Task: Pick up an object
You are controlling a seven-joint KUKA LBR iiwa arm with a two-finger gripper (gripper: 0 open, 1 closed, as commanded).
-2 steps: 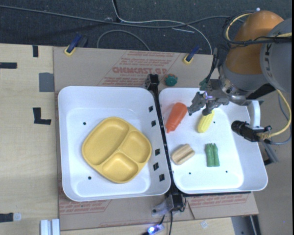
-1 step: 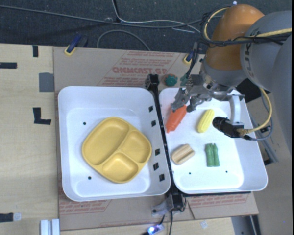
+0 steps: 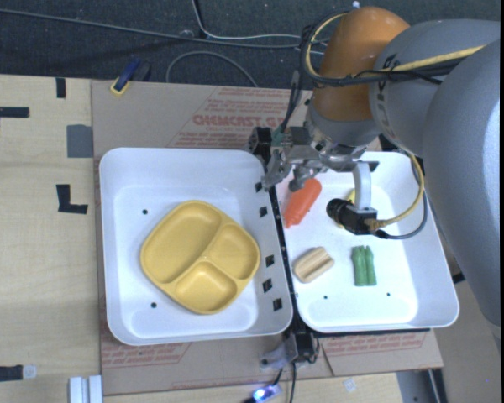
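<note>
I see the orange carrot [image 3: 301, 201] lying just below my gripper [image 3: 296, 171], its long axis slanting down-left by the bin divider, though the gripper's state I cannot tell.

The arm [image 3: 454, 99] is bulky and rounded, with a smooth pale grey shell that shows soft highlights. Next to the grey shell sits a glossy orange band [image 3: 353, 57], dome-shaped and wider than the parts below it. A thin yellow cable [image 3: 319, 44] loops around the orange band, and another yellow cable [image 3: 416, 196] curves down beside it. Below the orange band is a grey metal collar [image 3: 340, 137], and under that a cluster of dark and silver parts [image 3: 298, 159]. A black fitting [image 3: 353, 217] hangs from a pale bracket below the collar.
</note>
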